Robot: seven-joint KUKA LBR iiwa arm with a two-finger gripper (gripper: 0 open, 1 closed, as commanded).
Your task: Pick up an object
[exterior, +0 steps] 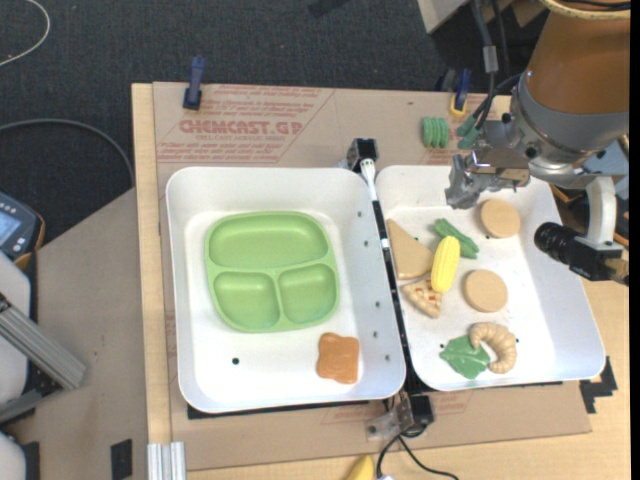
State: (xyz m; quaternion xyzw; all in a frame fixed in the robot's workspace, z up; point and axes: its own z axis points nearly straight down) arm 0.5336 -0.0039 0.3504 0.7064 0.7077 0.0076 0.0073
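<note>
Bench: a brown board (pixel 250 118) carrying two shallow white bins side by side.

Left bin (pixel 190 268): holds a green divided plate (pixel 270 270) with three compartments, lying flat near the middle, and an orange toy food piece (pixel 338 357) near the front right corner, apart from the plate.

Right bin (pixel 570 318): holds the loose toy foods. A tan wedge like a bread slice (pixel 405 251) lies by the left wall; a yellow corn cob (pixel 445 263) lies just beside it, with a green pod (pixel 456 236) touching its upper end. A small pizza slice (pixel 424 297) sits below the wedge. Two round tan cookies: one (pixel 499 218) near the back, one (pixel 485 290) mid-bin. A curled tan shrimp (pixel 495 345) rests against a green leaf piece (pixel 462 357) at the front.

Outside the bins: a green ridged item (pixel 435 133) on the board behind the right bin.

Arm: the gripper (pixel 466 190) hangs over the back of the right bin, just left of the rear cookie and above the green pod. Nothing is seen between its fingers; whether they stand wide or narrow cannot be told from this angle.

Step in hand, by judgement: approach, with no object yet taken. Nearest candidates are the rear cookie and the green pod.

Next move calls for: settling on one target, centring over it, descending with fingers straddling it. The flat cookie offers little edge to pinch; the pod touches the corn cob and may drag it.
</note>
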